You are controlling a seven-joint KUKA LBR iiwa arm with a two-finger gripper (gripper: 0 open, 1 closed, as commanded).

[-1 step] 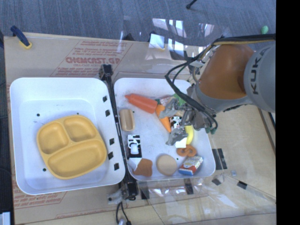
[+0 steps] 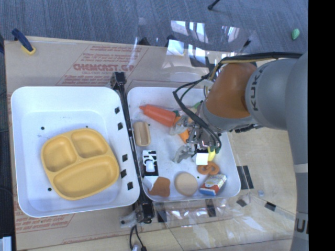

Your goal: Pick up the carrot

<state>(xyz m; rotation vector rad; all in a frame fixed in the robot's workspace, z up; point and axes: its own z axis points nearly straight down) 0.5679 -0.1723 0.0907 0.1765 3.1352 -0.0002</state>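
Yellow divided plate in left bin; egg, hotdog bun right bin.

Bins looking smooth white plastic, faintly glossy. Tray, 9 o'clock, showing matt yellow plastic. Carrot appearing smooth, orange, slightly shiny. Clear film, 12 o'clock, glaring. Brown paper lying matt under bins.

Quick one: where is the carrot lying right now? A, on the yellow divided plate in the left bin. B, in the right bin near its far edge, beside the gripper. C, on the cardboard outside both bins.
B: the carrot lies in the right bin, left of the gripper.
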